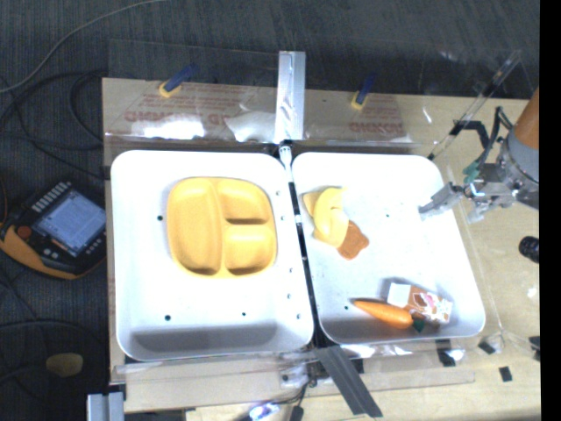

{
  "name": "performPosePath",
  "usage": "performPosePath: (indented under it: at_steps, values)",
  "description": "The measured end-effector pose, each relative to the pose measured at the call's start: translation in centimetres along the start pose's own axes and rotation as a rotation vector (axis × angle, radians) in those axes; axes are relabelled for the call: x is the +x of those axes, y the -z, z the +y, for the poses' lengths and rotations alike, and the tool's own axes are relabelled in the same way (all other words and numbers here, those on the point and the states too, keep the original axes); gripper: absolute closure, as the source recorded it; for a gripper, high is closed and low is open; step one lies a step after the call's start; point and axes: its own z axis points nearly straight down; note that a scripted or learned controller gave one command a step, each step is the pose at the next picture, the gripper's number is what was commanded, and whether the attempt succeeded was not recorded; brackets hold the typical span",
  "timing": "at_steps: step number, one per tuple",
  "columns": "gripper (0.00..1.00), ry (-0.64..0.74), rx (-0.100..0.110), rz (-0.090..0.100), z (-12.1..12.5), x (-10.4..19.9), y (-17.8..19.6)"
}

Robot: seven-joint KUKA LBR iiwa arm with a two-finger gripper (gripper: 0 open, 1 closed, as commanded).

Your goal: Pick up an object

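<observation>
Off the bench to the far left lies a handheld pendant (63,226) on the dark floor. The left bin (131,305) holds a yellow divided tray (221,226), sitting about in its middle. In the right bin (394,182), up against the divider, lie a yellow banana piece (325,213) and, touching it, a brown bit (351,242). Toward the near edge lie a carrot (382,312) and, just beside it, a small carton (427,305). At the bin's right rim hangs the gripper (478,191), nothing visibly in it; how far it is open, I cannot tell.
</observation>
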Motion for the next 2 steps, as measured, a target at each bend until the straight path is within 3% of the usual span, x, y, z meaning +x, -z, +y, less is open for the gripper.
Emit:
performPosePath:
  at_steps: [1, 2]
  values:
    - [0.00, 0.205, 0.000, -0.001, 6.9, 6.9, -7.2]
    - [0.00, 0.295, -0.006, -0.007, 12.3, 9.5, -14.7]
